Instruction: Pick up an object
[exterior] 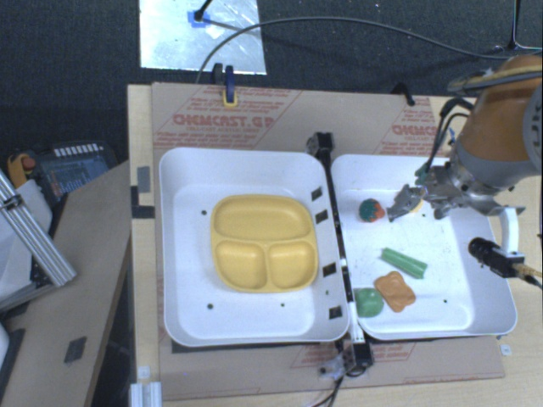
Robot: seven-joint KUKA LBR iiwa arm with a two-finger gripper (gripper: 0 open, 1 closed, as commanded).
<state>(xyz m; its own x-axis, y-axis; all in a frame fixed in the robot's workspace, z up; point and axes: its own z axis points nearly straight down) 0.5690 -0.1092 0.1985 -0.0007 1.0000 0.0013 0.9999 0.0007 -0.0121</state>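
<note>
End effector (pixel 405 203) hovering low in the right bin (pixel 475 312), just beside the small red-and-green ball (pixel 370 210).

From where I stand I cannot tell how the end effector is set. Measured from that ball: a green block (pixel 403 262) lies below and right, an orange piece (pixel 395 291) farther below, a green lump (pixel 367 302) beside it. The yellow divided tray (pixel 264 253) sits left, in the left bin (pixel 182 227).

Red "CHEMCAST GP" lettering is printed on the brown board (pixel 254 113) beneath the bins, repeated at other edges.
</note>
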